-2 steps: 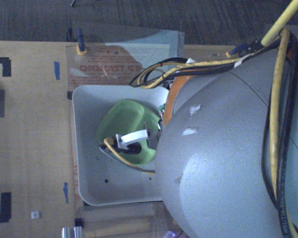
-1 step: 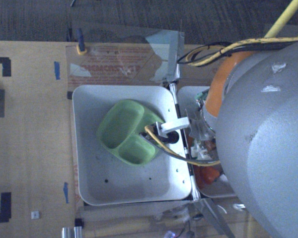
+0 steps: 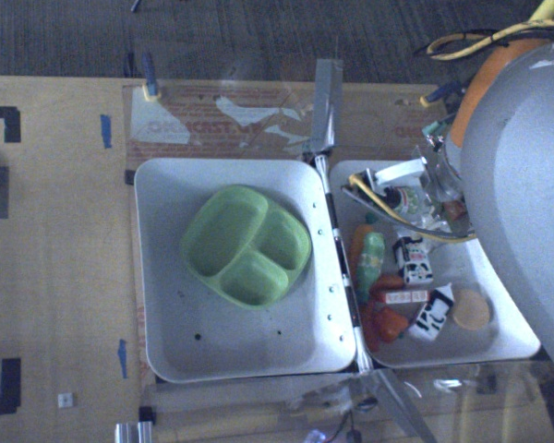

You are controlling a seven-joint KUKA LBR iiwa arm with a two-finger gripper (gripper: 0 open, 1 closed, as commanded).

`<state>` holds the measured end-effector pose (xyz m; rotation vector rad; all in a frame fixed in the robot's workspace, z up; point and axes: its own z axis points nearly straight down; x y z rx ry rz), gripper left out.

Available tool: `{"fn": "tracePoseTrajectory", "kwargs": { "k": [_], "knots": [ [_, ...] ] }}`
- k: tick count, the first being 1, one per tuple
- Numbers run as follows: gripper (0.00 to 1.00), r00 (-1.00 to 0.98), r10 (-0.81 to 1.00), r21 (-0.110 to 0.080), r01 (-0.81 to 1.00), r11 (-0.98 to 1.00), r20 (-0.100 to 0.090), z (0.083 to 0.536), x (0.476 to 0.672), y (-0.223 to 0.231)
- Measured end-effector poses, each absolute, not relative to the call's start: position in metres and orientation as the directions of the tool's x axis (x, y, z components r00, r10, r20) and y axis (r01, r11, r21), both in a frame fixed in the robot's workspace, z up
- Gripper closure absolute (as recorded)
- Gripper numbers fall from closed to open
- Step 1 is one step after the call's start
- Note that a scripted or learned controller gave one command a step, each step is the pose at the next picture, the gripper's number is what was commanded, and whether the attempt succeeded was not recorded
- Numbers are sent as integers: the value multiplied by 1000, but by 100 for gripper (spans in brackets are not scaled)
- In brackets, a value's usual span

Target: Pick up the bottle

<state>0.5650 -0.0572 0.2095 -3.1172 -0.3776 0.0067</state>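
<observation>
A green tray (image 3: 246, 245) with three hollows is seen in the left bin (image 3: 166, 340), tilted and lying on the bin floor. The right bin (image 3: 508, 340) is crowded. Along its left wall lies what is taken for the bottle (image 3: 370, 252), pale green, beside an orange piece (image 3: 360, 240); it rests on the bin floor, touched by nothing above it. Near it are a red item (image 3: 384, 319), two black-and-white pieces (image 3: 414, 261) and a tan round (image 3: 471, 309). The gripper (image 3: 415, 197) is seen at the far end of the right bin, among yellow cables (image 3: 415, 224); whether it is released or clenched cannot be told. Nothing is judged lifted yet: reach, grasp and lift are left.
</observation>
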Motion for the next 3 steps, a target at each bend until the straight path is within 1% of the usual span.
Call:
{"fn": "tracePoseTrajectory", "kwargs": {
  "k": [1, 2, 3],
  "knots": [
    [100, 966, 260, -1, 260, -966, -3, 276, 533, 17],
    [100, 959, 284, 0, 284, -959, 0, 348, 518, 39],
    [100, 980, 197, 0, 197, -980, -3, 342, 494, 69]
  ]
}}
